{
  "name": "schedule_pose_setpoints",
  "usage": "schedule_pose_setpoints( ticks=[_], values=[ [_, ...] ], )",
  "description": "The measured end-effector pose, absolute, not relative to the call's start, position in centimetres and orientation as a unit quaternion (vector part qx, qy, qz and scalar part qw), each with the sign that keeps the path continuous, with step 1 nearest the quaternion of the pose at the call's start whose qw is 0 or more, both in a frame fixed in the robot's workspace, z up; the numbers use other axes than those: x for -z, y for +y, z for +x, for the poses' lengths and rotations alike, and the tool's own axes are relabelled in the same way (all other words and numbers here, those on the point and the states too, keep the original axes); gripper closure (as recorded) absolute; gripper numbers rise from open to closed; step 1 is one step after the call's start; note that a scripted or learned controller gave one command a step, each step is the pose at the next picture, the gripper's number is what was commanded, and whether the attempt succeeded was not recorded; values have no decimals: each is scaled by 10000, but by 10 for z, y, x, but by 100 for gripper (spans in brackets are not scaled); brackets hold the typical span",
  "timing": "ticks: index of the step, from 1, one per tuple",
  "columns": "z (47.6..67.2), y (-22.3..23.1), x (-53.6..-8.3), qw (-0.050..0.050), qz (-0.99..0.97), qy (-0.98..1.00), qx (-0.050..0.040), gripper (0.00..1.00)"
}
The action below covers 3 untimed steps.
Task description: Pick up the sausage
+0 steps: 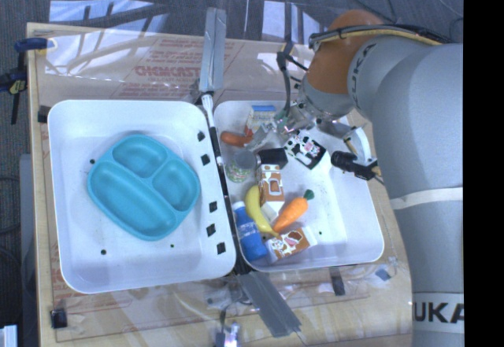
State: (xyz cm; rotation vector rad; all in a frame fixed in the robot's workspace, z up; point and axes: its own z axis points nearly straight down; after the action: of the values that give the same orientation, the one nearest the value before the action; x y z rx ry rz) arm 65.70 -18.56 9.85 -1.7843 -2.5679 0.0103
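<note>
Two shallow white bins, a left bin [71, 259] and a right bin [358, 231], look like smooth, slightly glossy plastic. Well to the left of the gripper [277, 131], a turquoise divided plate [142, 184] has a smooth, satiny plastic sheen. Just below the gripper, a yellow banana [255, 210], an orange carrot [290, 212] and a blue bottle [249, 237] look like glossy moulded plastic. The sausage [232, 138], just left of the gripper, appears smooth and shiny. The tabletop [118, 62] looks like pale matt wood under clear, reflective sheeting. The arm [409, 117] is matt grey with a glossy orange band [346, 50].
</note>
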Motion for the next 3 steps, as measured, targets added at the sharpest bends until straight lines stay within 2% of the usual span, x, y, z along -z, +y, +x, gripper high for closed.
schedule_pose_setpoints(
  ticks=[3],
  values=[
    [657, -186, -98, 73, -5706, -8212, -33, 0]
  ],
)
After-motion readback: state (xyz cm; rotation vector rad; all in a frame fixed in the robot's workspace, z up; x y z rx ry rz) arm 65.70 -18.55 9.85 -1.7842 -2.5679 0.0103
